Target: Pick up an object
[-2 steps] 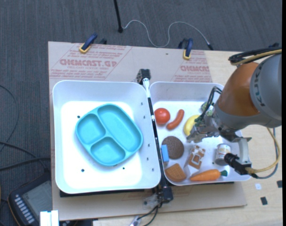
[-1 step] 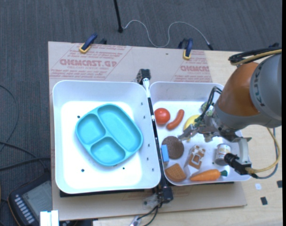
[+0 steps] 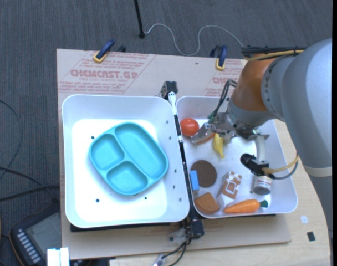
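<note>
My gripper (image 3: 213, 132) is low in the right bin (image 3: 285, 195), near its back left part. It hovers over a small yellow banana (image 3: 218, 144) and sits just right of a red tomato (image 3: 189, 126). A grey-brown piece (image 3: 200, 138) lies between the tomato and the banana, under the gripper's tip. The arm's wrist, with its orange band (image 3: 250, 87), covers the bin's back right corner. I see nothing clearly held.
The right bin's front part holds a brown round cookie (image 3: 204, 172), a blue block (image 3: 194, 179), a waffle (image 3: 207, 203), a carrot (image 3: 245, 206), a brown-and-white toy (image 3: 230, 185) and a silver can (image 3: 261, 184). A blue divided plate (image 3: 128, 157) lies in the left bin (image 3: 80, 204).
</note>
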Robot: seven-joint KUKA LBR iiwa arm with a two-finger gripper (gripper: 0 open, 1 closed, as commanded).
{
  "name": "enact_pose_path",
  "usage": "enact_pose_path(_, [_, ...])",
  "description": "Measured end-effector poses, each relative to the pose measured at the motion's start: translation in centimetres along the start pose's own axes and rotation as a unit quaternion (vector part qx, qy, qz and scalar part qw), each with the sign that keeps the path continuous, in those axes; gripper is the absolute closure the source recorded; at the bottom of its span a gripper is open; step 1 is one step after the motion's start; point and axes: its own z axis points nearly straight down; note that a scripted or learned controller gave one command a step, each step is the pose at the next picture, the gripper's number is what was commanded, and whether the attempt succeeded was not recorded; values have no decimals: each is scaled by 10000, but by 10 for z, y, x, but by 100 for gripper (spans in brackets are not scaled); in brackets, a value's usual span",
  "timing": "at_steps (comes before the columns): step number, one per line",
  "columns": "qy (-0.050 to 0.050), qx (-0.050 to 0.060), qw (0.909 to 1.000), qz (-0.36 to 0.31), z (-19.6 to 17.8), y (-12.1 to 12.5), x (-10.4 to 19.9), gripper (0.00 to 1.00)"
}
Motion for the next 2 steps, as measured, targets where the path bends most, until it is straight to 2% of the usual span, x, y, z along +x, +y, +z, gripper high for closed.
enact_pose_path(1, [-4,-11,10000,0,-11,1,0,100])
enact_pose_path(2, [5,31,10000,3,-97,-69,32,100])
